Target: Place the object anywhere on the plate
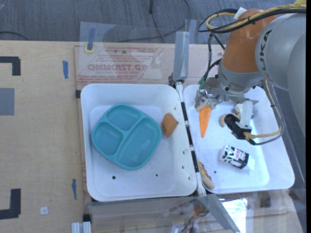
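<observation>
I see the gripper (pixel 208 101) in the right bin (pixel 279 171), at the carrot's (pixel 204 120) thick end; whether it grips, I cannot tell. The teal plate (pixel 126 136) in the left bin (pixel 97 178) awaits; lifting and transfer remain.

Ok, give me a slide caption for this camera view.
Arm's hand at the carrot's top in the right bin; blue plate waits in the left bin.

A teal three-compartment plate (pixel 127 137) is seen lying flat in the left bin. An orange carrot (pixel 205 120) is seen in the right bin, tip pointing down.
</observation>
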You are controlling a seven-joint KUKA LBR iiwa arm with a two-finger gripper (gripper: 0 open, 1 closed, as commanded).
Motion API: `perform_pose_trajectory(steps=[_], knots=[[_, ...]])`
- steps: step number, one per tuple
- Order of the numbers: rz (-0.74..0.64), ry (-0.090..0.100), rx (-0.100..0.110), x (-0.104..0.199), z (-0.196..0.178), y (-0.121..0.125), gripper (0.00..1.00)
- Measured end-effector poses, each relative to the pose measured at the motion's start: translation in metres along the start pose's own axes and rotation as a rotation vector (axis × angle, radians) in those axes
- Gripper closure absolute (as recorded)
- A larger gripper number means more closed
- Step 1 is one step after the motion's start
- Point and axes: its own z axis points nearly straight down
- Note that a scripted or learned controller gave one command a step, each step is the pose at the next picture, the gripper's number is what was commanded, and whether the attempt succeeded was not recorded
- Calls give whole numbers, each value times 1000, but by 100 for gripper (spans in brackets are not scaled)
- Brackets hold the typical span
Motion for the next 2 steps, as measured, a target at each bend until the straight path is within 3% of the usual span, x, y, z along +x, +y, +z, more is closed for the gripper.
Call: perform_pose_trajectory(steps=[1, 2], knots=[[-420, 2, 1, 43, 0, -23, 100], [-468, 0, -3, 113, 0, -16, 100]])
